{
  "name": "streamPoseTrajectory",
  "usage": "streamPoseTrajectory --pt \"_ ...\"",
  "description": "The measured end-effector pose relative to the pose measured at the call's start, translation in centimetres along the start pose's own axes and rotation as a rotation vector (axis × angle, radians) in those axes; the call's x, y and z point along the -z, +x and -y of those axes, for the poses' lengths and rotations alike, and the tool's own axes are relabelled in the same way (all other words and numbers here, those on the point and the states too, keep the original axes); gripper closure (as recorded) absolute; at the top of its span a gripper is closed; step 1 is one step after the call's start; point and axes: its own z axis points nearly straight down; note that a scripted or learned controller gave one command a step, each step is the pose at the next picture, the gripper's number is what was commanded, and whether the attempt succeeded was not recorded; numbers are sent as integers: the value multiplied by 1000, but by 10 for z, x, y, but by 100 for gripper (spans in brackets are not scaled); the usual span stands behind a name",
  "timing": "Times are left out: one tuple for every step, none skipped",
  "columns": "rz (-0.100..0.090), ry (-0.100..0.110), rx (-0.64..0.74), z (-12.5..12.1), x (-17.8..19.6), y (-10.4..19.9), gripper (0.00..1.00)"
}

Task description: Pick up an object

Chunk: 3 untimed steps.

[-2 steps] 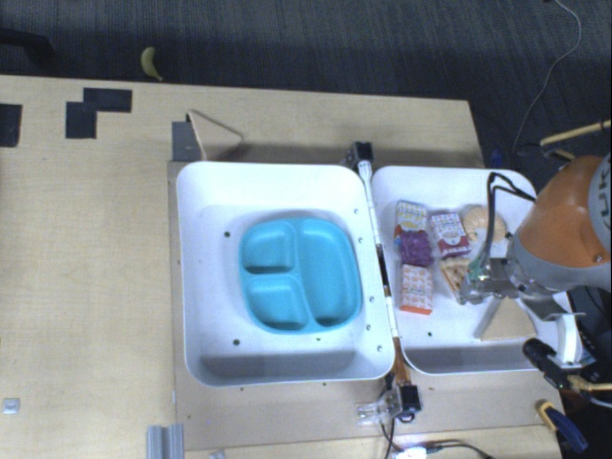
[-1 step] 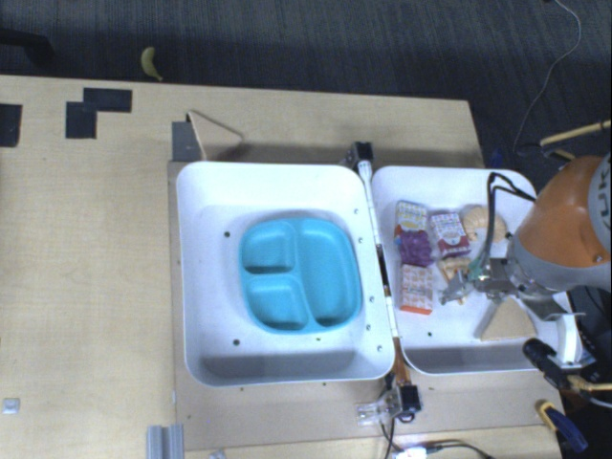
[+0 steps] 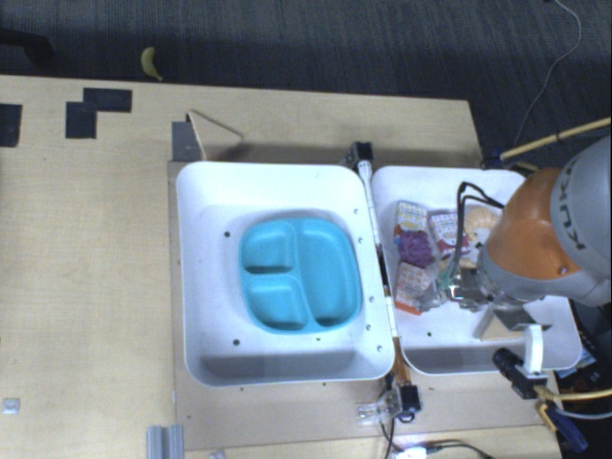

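Gripper [image 3: 457, 290] low in the right bin [image 3: 435, 347], at the edge of a heap of small packets [image 3: 421, 251]; grip state cannot be told. Heap against the bin's left half: purple item [image 3: 415, 247], printed packets above and below. Blue divided tray [image 3: 298, 273] centred in the left bin [image 3: 206, 256]. Orange band [image 3: 531, 232] above the wrist.

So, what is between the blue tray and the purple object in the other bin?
In the camera view, bare white floor of the left bin, then the two adjoining bin walls, separate the blue tray from the purple object.
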Motion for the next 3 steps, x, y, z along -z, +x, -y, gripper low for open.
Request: streamPoseTrajectory --pt "-2 1 1 0 0 -1 0" --pt "-16 2 9 -2 12 4 100" --pt "-21 18 15 -65 79 -30 100"
